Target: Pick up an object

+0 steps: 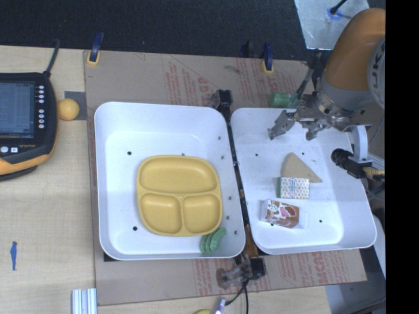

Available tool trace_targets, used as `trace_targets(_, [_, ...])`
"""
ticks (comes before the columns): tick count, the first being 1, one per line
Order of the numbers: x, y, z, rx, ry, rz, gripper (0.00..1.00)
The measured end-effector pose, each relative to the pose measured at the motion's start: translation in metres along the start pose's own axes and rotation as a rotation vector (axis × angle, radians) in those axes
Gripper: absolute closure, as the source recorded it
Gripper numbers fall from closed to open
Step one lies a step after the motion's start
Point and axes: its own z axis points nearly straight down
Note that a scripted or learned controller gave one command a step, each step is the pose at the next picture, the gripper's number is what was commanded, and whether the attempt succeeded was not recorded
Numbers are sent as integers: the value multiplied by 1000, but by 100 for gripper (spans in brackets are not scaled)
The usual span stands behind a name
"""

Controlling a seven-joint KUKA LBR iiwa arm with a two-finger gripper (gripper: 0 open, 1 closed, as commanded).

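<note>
Packets lie nearest in the right bin (353, 237): a red-and-white sachet (283, 213), then a green-speckled packet (294, 188) touching a tan wedge (299, 168). Beyond them the claw (296, 128) hovers with fingers spread wide, holding nothing. Approach seems in hand; next comes lowering over one item, probably the flat-looking wedge.

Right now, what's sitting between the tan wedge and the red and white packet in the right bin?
In the camera view, a small green-and-white patterned block lies between the tan wedge and the red and white packet, touching or nearly touching the wedge's lower edge.
</note>
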Motion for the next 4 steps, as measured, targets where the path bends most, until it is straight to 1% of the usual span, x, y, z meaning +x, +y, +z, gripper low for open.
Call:
trace_targets(1, [-24, -22, 15, 1, -1, 0, 0])
trace_targets(2, [-30, -37, 98, -6, -2, -1, 0])
trace_targets(3, [-73, -10, 56, -2, 0, 2, 0])
trace_targets(4, [-25, -28, 98, -6, -3, -1, 0])
